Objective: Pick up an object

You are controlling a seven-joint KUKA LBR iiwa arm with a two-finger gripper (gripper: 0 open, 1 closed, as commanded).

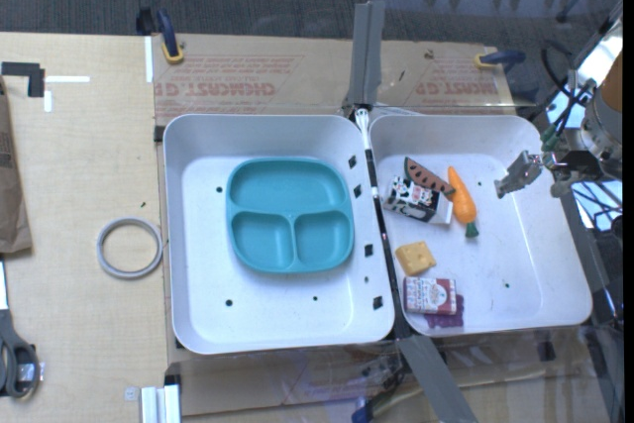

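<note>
Red-and-white carton (pixel 432 296) nearest camera, front of right bin (pixel 555 292). Cracker (pixel 415 259) behind it, then cow-print box (pixel 412 198), carrot (pixel 462 198). Fingers (pixel 517 175) spread apart, gripping nothing, over bin's right part. Teal tray (pixel 290 215) in left bin (pixel 193 243).

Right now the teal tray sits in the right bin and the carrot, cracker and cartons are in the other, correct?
Not quite: the camera view shows the teal tray in the left bin. The carrot, cracker and cartons lie in the right bin.
</note>
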